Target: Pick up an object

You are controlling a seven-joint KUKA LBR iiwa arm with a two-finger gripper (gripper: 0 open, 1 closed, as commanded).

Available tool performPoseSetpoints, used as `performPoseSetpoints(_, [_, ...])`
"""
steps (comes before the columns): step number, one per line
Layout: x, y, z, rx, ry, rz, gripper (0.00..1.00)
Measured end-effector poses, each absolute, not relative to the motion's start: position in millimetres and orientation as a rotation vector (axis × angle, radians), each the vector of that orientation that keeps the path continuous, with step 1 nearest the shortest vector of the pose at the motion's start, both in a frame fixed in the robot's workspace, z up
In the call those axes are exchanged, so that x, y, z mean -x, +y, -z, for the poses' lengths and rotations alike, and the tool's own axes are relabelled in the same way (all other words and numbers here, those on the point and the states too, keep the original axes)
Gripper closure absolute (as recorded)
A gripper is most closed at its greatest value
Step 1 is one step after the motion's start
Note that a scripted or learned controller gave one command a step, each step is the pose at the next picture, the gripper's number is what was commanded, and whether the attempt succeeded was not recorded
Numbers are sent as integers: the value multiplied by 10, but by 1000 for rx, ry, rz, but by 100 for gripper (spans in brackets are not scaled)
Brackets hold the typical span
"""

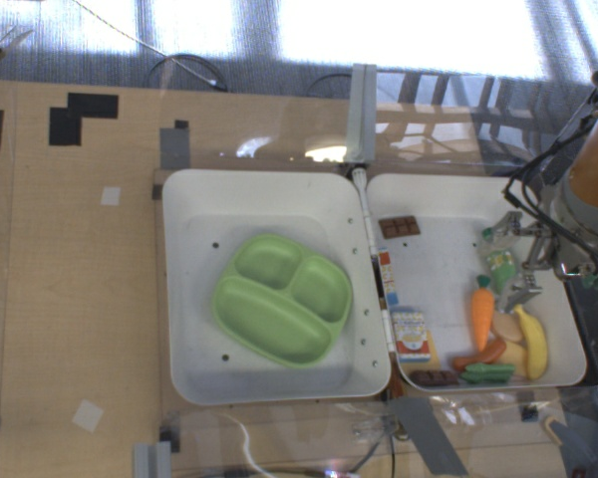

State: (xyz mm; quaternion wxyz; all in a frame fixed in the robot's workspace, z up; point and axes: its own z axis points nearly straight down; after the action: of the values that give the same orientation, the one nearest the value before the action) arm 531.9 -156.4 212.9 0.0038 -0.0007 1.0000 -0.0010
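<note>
Over the right bin (448, 202) my claw (513, 267) hangs; whether it is wide or narrow I cannot tell. Just below it lies a toy carrot (481, 312), a banana (533, 342) beside that. Far left sits a green divided plate (282, 298).

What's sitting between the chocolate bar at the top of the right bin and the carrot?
Nothing: in the camera view, bare white bin floor runs between the chocolate bar and the carrot.
</note>
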Motion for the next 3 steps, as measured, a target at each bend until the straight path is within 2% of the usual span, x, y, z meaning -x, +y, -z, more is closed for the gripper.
performPoseSetpoints(1, [-5245,-1371,-975,193,3130,0,0])
performPoseSetpoints(2, [-5280,-1355,-1099,203,3120,3,100])
performPoseSetpoints(3, [-5039,-2072,-1561,659,3062,8,100])
